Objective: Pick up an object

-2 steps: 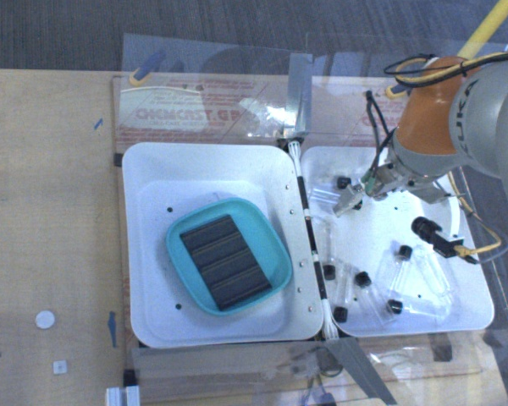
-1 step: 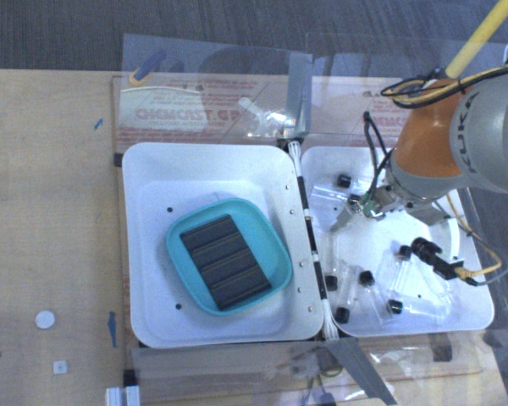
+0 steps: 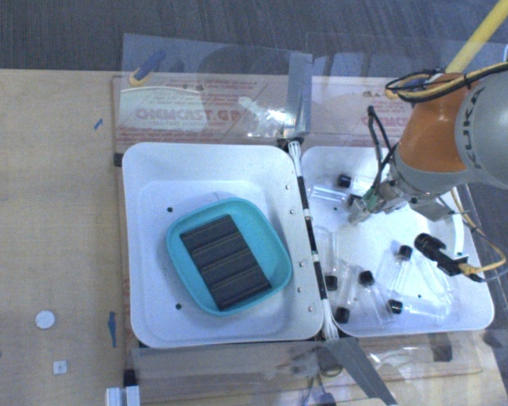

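The likeliest failure here, as I judge it, is a closing on nothing; the clear vials (image 3: 404,265) lying in the right bin (image 3: 483,311) are slim, round and nearly see-through (only their black caps stand out against the white floor), so a descent set slightly off one of them would nudge it aside and let it roll; several lie close together near the bin's lower half, so a grab there might also knock a neighbour or catch two at once; one vial (image 3: 328,194) lies near the dividing rim between the bins, just beside the tool, and a try for it could bring the tool against that rim; the loose cables (image 3: 381,146) trailing off the wrist hang over the same bin and might drag through the vials if the arm swings low. The arm (image 3: 457,134) reaches in from the right, its orange band bent over the upper part of the right bin, with the gripper (image 3: 362,206) pointing down and to the left toward the bin floor, low over it; whether the pincer is spread or closed I cannot tell at this slant, and nothing is seen held in it. The left bin (image 3: 144,176) holds a teal tray (image 3: 186,265) with a dark ridged block (image 3: 226,261) in it, well apart from the tool
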Action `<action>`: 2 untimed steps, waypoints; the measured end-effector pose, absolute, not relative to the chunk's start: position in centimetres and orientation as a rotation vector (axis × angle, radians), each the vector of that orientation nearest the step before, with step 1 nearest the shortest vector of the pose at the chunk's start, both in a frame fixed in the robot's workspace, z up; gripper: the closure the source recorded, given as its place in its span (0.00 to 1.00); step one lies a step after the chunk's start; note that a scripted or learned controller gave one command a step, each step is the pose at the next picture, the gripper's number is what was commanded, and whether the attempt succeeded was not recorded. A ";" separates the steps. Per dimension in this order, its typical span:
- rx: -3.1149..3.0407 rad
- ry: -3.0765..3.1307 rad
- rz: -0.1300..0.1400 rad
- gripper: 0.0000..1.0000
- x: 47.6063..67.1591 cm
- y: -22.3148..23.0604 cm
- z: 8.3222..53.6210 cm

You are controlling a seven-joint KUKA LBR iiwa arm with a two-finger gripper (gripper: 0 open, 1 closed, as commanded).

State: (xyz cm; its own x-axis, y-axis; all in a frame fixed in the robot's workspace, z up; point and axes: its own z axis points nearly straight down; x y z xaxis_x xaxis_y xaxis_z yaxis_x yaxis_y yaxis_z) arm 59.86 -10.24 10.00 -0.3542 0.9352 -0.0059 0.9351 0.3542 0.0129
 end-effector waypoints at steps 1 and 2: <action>1.779 2.575 0.011 0.00 59.9 -10.3 10.0; 1.780 2.569 0.014 1.00 59.9 -10.4 11.0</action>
State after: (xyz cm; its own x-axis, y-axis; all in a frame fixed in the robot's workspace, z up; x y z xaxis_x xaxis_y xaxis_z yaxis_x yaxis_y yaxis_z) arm 59.94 -10.43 11.04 -0.3510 0.9363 -0.0079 0.9362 0.3511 0.0166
